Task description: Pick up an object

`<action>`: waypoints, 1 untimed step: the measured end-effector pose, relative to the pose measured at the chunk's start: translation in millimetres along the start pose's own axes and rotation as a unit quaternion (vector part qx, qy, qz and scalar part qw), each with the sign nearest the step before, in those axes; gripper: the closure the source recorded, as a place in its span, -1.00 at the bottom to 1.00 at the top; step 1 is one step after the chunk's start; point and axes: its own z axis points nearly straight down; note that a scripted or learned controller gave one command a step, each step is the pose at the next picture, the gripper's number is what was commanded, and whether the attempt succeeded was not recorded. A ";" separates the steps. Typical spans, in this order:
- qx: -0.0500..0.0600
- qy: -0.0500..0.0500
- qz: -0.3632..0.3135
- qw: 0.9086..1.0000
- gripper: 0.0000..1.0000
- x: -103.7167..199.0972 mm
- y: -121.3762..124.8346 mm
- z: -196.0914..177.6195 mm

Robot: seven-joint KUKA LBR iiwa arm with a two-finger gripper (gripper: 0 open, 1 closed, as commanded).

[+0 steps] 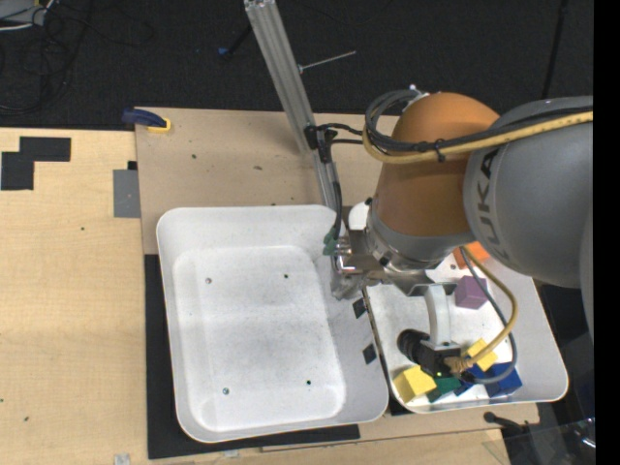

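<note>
Loose objs to pick all lie in the right bin [539,353], none in the gripper [346,271] as far as can be seen. Yellow block [417,383], matte w/ flat faces, sits below and right of the gripper, at the bin's near edge. Green block [449,388] touches it on the far side from the gripper. Blue piece [501,377] is further right again, shape unclear. Purple block [472,292], boxy, is right of the gripper and partly under the arm [523,201]. Orange piece [475,253] is just above the purple one, mostly hidden.

Gripper's metal body is at the seam btwn the two bins, over the right bin's left rim. Open or closed: can't tell, the wrist covers it.

Left bin [252,298] is left of the gripper: shallow white plastic tray, rounded corners, faintly speckled floor w/ a few small dark dots. It rests on a black mat [160,424].

Arm: smooth grey shell w/ a glossy orange band. Behind the gripper a ribbed aluminium rail [281,66] leans up and away. Bench [68,289] is pale wood grain.
</note>
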 end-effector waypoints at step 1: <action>-0.001 -0.001 0.003 1.000 -1.00 -2.8 0.8 -0.3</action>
